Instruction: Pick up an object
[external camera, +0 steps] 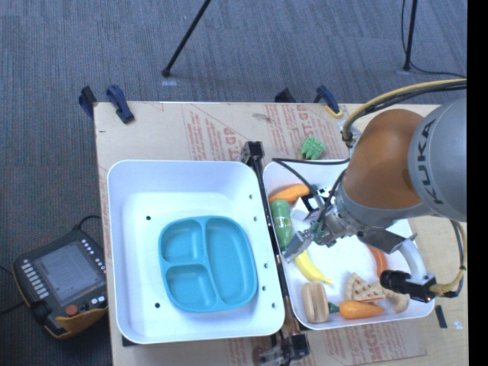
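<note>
Objects: your pickable toy foods lie in the right white bin [299, 320]: a yellow plastic banana [311, 268], a green cylinder-shaped piece [281, 221], an orange piece [288, 193], a tan bread-like block [314, 301], a waffle-patterned wedge [363, 288].
Gripper: you see the gripper [303, 239] low over the green piece and banana; whether its fingers are apart or together, you cannot tell, since they blur into the clutter.
Left bin: the left white bin [133, 189] holds a blue compartmented plastic tray [207, 263].
</note>
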Controlling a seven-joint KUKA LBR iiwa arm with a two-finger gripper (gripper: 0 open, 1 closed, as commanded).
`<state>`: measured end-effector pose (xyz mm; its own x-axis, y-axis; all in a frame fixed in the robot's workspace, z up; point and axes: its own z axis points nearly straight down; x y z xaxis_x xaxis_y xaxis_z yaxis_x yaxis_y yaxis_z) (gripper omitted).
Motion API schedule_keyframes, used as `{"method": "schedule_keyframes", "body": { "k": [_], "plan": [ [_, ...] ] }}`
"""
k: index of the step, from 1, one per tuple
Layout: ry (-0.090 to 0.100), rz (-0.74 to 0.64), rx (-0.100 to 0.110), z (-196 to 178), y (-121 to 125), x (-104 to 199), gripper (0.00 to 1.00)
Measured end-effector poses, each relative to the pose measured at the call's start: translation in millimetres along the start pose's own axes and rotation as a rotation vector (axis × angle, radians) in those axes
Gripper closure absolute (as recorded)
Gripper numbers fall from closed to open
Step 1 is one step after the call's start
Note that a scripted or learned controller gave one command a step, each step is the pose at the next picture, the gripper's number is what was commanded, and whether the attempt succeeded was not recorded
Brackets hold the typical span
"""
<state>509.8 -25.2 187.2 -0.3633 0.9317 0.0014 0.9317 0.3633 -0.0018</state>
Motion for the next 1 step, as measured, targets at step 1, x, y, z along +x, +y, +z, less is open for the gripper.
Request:
{"method": "schedule_keyframes", "body": {
  "k": [1],
  "plan": [
    [0.0,-0.176,0.0,0.1,-23.6,26.7,0.0]
  ]
}}
